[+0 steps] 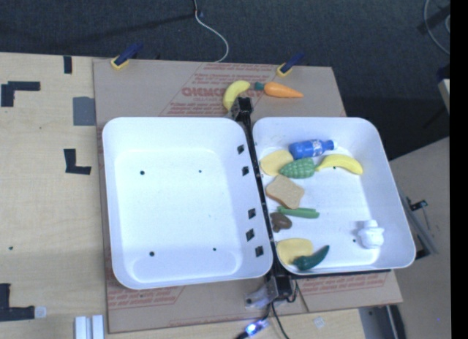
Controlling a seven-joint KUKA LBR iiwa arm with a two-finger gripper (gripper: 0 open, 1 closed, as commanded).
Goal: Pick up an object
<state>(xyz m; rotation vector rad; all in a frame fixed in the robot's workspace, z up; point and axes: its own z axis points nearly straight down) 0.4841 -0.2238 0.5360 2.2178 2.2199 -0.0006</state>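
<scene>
Cardboard-covered surface (146, 89) carries two white bins, the right bin (387, 184) crowded with toy food, so I'd target the isolated white piece (370, 234) near its right wall, descending straight; the end effector's state I cannot tell.
</scene>
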